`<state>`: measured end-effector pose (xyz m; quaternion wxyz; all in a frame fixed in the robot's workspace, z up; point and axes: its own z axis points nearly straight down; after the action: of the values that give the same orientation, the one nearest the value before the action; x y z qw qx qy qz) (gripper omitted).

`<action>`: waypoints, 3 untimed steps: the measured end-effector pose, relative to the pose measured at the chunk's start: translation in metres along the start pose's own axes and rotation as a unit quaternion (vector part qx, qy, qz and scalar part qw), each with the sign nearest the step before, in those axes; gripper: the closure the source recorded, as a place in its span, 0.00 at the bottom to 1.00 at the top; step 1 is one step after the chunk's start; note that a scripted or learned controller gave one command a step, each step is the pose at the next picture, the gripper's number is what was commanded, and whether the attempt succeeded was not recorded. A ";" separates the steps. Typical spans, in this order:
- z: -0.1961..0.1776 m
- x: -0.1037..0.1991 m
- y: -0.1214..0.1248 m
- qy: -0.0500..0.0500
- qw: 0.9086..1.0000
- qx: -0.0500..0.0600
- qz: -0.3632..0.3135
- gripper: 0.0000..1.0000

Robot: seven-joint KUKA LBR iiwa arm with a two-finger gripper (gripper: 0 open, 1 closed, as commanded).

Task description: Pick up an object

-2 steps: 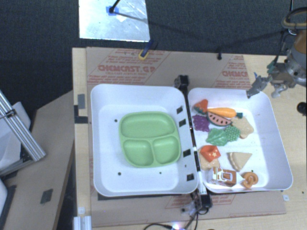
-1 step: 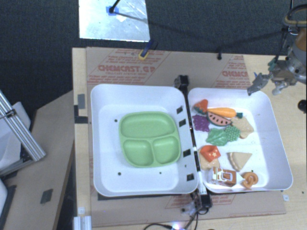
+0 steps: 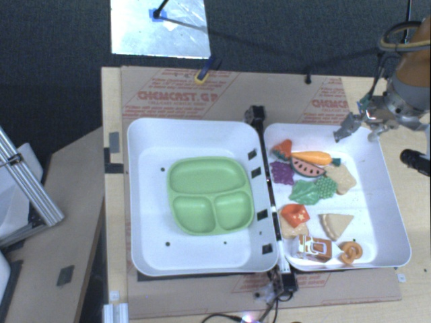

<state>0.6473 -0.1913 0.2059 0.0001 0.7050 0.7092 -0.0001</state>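
Camera view: two white bins side by side. Left bin holds one green three-compartment plate, centred. Right bin holds a pile of toy food, roughly ten pieces: one carrot, one watermelon slice, one purple grape bunch, one green leafy piece, one tan bread piece, one red piece, one wedge sandwich, one pretzel, one red-orange piece at 11 o'clock. Gripper hovers at the bin's 1 o'clock corner, fingers spread apart, nothing between them, apart from the food.
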 end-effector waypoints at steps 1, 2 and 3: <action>0.042 0.003 0.001 0.000 1.000 0.000 0.000 0.00; 0.084 0.008 0.001 0.000 1.000 0.000 0.000 0.00; 0.115 0.010 0.006 0.002 1.000 -0.005 -0.001 0.00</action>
<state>0.6530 -0.1814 0.0905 0.0025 0.7044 0.7098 0.0048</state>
